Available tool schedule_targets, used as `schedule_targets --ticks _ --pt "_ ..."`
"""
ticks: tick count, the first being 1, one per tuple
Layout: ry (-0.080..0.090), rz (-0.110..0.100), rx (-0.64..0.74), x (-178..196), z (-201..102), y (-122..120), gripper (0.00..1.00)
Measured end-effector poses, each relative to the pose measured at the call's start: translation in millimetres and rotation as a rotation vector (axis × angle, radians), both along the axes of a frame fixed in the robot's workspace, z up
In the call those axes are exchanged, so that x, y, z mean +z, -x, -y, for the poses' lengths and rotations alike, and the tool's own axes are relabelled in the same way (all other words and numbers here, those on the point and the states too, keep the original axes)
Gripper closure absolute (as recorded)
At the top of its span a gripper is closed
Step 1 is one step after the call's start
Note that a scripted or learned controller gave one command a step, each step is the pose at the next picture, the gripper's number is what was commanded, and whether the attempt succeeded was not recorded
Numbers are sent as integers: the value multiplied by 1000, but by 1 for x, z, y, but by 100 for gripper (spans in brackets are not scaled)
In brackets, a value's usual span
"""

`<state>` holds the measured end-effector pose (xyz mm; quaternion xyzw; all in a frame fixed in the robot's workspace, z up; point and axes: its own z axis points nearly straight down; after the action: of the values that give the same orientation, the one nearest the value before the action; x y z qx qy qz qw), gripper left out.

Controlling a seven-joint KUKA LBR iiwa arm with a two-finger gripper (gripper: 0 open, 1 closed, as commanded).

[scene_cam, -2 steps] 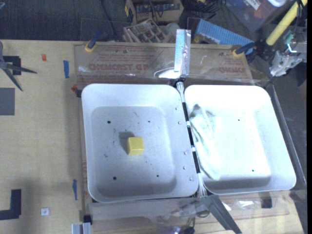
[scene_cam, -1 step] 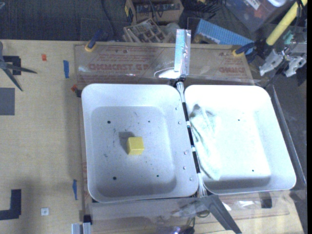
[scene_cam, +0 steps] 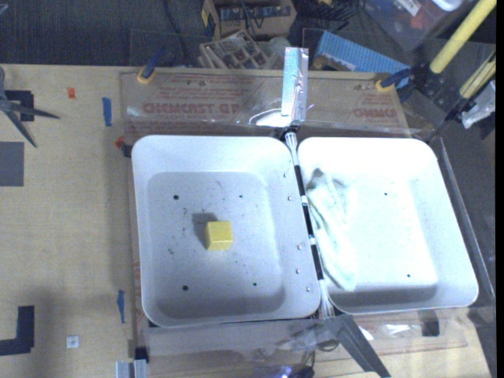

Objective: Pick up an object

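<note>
A small yellow block (scene_cam: 219, 235) lies near the middle of the left white bin (scene_cam: 157, 172). It rests flat on the bin floor, with a faint shadow on its left side. The right white bin (scene_cam: 425, 172) holds a clear, crumpled plastic piece (scene_cam: 327, 211) along its left wall.
A clear plastic sheet with red lettering (scene_cam: 205, 107) lies behind the bins, with a shiny upright strip (scene_cam: 294, 93) at the seam between them. A yellow bar (scene_cam: 465, 26) slants at the top right. Boxes and cables crowd the floor beyond the bench.
</note>
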<state>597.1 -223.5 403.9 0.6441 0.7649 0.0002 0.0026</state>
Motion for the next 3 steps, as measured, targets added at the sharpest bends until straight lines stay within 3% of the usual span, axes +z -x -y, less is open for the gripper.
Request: schedule_targets --ticks 1,2,3 --pt "-3 -3 -80 -87 -31 49 0" --pt "-3 -4 -138 -148 -74 63 0" --pt "-1 -1 -55 -168 -1 59 0"
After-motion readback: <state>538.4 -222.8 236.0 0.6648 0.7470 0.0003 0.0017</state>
